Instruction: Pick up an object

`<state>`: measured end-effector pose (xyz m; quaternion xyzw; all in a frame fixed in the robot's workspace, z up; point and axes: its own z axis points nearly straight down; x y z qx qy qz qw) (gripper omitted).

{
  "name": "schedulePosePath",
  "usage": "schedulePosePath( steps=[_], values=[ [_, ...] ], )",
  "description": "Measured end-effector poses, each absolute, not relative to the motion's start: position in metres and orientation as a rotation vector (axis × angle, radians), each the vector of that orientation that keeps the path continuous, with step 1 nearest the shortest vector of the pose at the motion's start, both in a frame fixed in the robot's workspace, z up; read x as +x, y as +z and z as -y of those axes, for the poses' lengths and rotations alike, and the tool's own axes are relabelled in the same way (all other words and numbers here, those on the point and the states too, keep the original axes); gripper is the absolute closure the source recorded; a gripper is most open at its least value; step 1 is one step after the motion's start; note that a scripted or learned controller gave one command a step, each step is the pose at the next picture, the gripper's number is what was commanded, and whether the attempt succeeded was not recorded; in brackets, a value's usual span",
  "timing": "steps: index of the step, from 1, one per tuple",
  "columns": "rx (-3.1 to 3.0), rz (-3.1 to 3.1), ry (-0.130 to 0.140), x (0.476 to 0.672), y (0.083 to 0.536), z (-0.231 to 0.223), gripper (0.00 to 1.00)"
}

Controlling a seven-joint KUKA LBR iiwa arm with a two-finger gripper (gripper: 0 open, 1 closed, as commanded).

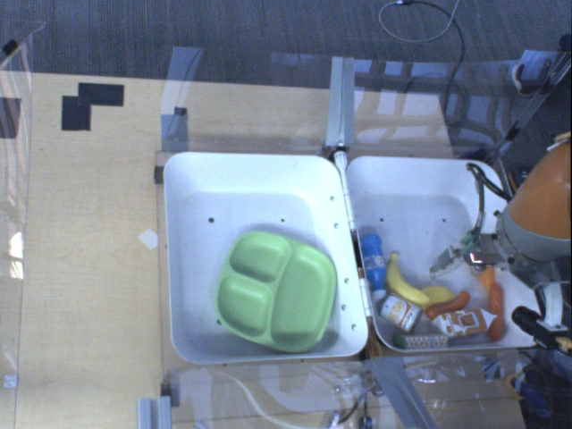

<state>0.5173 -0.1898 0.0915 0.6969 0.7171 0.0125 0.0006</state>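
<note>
In the right bin [407, 181], beside the one holding the green tray [277, 290], the open, empty jaws [453, 259] hover just up-right of the banana [409, 289], whose long axis runs diagonally toward the bin's near corner.

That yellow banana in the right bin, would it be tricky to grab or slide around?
The banana looks smooth and curved, so it may slip or swivel between fingers. It lies against a small jar and a blue bottle, so a push would probably nudge them. It looks light, likely plastic.
</note>
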Motion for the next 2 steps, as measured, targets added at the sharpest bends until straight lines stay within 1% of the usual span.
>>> schedulePosePath(
  steps=[1,2],
  values=[
    [2.179,-2.240,0.035,0.519,0.104,0.194,1.00],
    [2.073,-2.349,0.006,0.503,0.235,0.170,1.00]
  ],
)
